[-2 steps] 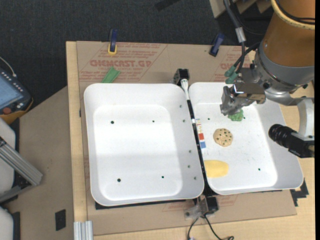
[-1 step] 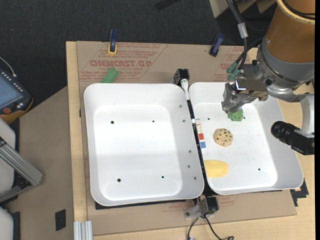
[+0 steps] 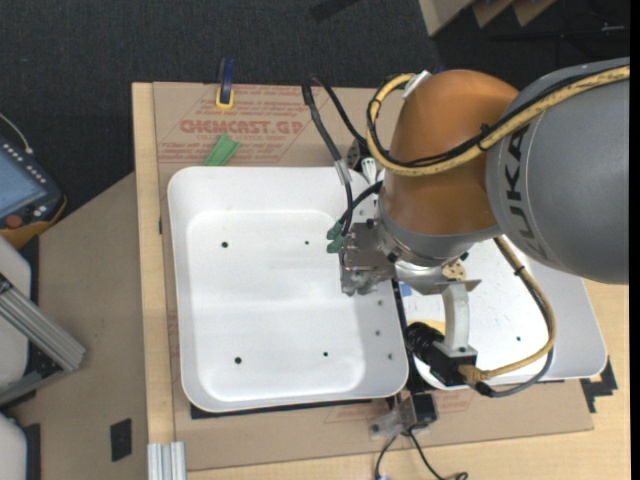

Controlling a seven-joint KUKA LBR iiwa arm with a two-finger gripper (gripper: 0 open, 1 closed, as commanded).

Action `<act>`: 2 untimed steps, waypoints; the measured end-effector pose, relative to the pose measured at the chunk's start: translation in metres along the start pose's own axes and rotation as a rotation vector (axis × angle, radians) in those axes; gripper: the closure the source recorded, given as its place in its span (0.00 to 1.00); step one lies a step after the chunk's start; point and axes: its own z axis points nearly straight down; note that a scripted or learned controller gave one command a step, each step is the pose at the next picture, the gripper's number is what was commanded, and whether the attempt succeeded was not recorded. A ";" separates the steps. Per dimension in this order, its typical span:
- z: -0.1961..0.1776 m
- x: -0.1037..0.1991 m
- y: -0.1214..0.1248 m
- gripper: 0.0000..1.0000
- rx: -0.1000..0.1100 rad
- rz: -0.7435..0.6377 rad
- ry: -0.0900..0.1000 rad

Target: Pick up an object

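Nearest my camera, a smooth white left bin (image 3: 270, 368) with rounded corners sits on the cardboard-topped worktop (image 3: 180, 128). Over its right rim hangs the gripper (image 3: 355, 273); I cannot tell how its jaws stand. Behind bulges the glossy orange-grey arm (image 3: 450, 178).

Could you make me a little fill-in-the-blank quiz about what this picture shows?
1. The big arm has a rounded band coloured ____.
2. The two shallow bins on the bench are coloured ____.
3. The green strip lies on the ____ sheet behind the left bin.
4. The arm hangs mostly over the ____ bin.

Missing words: orange; white; cardboard; right
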 end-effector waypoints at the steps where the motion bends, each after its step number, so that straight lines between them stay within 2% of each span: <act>1: -0.100 0.056 0.002 1.00 -0.028 -0.001 0.006; 2: -0.198 0.114 0.008 1.00 -0.031 -0.002 0.009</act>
